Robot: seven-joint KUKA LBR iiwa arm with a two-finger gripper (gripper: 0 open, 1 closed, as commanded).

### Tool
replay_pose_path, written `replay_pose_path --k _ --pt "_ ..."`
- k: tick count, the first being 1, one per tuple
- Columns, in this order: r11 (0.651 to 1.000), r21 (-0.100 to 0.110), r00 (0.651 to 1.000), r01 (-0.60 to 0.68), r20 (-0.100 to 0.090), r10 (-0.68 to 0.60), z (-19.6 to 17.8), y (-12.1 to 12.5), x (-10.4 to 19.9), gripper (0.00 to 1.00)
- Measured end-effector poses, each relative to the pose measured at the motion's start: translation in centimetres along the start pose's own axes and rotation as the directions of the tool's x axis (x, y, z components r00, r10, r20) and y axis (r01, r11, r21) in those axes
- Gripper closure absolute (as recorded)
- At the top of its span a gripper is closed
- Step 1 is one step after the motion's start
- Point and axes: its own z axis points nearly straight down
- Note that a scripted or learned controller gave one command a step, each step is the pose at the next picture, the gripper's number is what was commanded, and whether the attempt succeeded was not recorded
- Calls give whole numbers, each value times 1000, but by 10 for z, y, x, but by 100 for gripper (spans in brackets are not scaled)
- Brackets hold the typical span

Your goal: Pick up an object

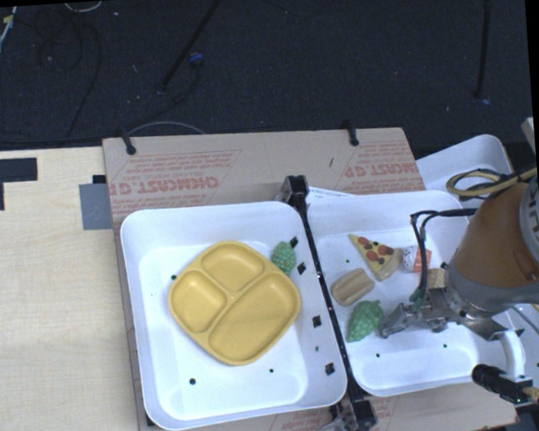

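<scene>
Pincer (396,322) hovers low just beside green toy (364,320) in right bin (422,380).

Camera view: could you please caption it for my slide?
Hand low in right bin beside green toy; yellow plate in left bin.

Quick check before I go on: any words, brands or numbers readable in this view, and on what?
"CHEMCAST GP": my best reading of red print on the brown board under the bins, upside down from this view, at its far left.
The same print repeats at its far right, fainter.
More red print on the board's near edge, too small to read.
Small carton in the right bin: markings too blurred to read.
</scene>
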Motion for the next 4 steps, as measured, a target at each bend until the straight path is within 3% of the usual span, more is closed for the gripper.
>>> replay_pose_path --k 1,3,4 --pt "1000 -2 1000 -4 0 4 -12 1 -1 100" --pt "1000 -5 1000 2 2 -2 -99 7 -11 100" --pt "1000 -8 1000 3 3 -3 -162 7 -8 100"
